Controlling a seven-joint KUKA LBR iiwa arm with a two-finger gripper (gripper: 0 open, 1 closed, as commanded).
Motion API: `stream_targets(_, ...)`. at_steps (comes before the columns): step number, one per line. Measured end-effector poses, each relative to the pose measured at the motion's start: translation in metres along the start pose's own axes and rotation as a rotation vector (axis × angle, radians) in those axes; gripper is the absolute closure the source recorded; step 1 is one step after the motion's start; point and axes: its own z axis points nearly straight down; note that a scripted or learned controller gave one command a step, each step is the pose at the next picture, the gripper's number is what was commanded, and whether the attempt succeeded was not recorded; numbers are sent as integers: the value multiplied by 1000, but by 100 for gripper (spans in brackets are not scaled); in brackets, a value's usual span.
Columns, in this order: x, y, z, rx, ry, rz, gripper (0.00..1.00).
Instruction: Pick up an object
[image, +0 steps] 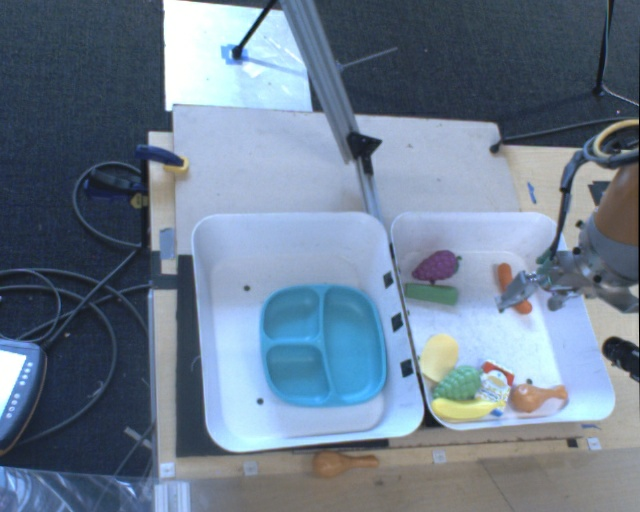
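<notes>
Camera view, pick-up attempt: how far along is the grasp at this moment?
Done: the arm has reached over the right bin, with the gripper low beside the orange carrot. In hand: nothing visibly held; this view does not settle how the fingers stand. Left: grasp and lift. The purple grapes, green cucumber and banana lie in the bin.

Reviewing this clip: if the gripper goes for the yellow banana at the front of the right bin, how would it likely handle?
The banana looks like smooth moulded plastic, so probably light, stiff and a bit slippery. Its curved shape may pivot or rock if pushed. It lies tight against the green bumpy toy and the bin's front wall, so neighbours would likely shift too.
</notes>
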Motion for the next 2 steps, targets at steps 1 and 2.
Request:
stream_targets(1,0,0,0,-1,0,2,0)
stream_targets(2,2,-9,57,6,1,5,0)
